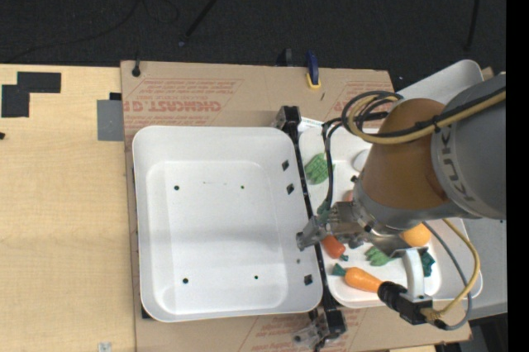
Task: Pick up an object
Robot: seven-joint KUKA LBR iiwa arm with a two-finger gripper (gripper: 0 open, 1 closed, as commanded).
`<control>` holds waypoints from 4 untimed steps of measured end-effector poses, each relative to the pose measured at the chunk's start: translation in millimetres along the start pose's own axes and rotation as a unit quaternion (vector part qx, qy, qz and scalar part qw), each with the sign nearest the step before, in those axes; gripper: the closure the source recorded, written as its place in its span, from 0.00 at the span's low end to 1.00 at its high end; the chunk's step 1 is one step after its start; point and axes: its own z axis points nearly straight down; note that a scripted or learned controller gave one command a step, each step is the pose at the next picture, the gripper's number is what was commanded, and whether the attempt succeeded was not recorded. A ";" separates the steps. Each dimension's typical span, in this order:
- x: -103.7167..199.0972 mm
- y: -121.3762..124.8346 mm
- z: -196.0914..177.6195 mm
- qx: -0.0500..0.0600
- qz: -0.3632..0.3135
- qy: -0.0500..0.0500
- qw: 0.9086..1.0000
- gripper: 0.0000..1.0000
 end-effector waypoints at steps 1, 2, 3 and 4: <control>-6.3 1.0 -12.6 -0.002 0.005 -0.002 1.000 1.00; 44.8 1.6 -39.9 -0.005 0.002 -0.001 1.000 1.00; 110.3 70.3 -54.9 -0.006 0.001 -0.002 1.000 1.00; 168.3 162.6 21.2 -0.005 0.002 -0.002 1.000 1.00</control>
